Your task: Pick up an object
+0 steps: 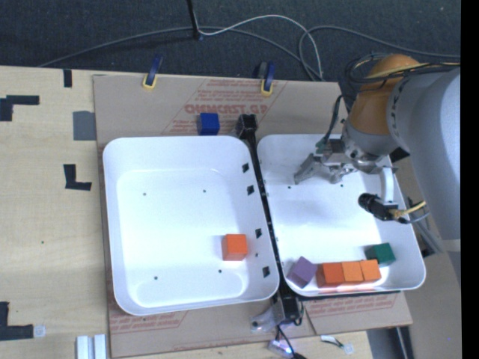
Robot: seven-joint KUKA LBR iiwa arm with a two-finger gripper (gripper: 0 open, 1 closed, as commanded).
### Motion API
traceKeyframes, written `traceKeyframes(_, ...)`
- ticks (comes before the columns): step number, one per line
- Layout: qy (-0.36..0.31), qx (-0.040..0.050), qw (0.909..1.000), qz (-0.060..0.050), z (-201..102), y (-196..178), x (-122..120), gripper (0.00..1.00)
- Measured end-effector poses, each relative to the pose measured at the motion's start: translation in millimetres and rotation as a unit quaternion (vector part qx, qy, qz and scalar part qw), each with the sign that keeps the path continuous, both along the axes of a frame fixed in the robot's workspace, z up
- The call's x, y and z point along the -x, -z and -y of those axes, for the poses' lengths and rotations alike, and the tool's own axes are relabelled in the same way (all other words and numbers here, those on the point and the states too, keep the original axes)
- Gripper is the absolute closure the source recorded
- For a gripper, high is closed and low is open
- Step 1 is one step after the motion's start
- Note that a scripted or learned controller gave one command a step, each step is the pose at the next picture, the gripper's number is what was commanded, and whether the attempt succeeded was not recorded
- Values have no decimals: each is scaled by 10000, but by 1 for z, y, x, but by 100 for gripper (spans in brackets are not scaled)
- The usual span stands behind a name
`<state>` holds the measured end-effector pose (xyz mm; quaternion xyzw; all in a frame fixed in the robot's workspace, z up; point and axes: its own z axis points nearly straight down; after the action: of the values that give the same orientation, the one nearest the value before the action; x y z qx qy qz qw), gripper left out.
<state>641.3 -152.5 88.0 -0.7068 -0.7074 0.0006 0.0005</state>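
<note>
The gripper (pixel 308 172) hangs with fingers spread and nothing between them over the right bin (pixel 299 215), seemingly poised before reaching for a block.

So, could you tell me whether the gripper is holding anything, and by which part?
Nothing is held: the gripper hangs with nothing in it over the right bin.

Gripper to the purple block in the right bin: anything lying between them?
Nothing: in the camera view, bare white bin floor separates the gripper from the purple block.
</note>
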Motion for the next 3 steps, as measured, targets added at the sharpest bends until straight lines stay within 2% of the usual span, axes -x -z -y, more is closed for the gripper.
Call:
traceKeyframes(1, -2, 2, 10000, 7, 0, -11, 0, 100)
traceKeyframes(3, -1, 2, 10000, 26, -14, -117, -9, 100)
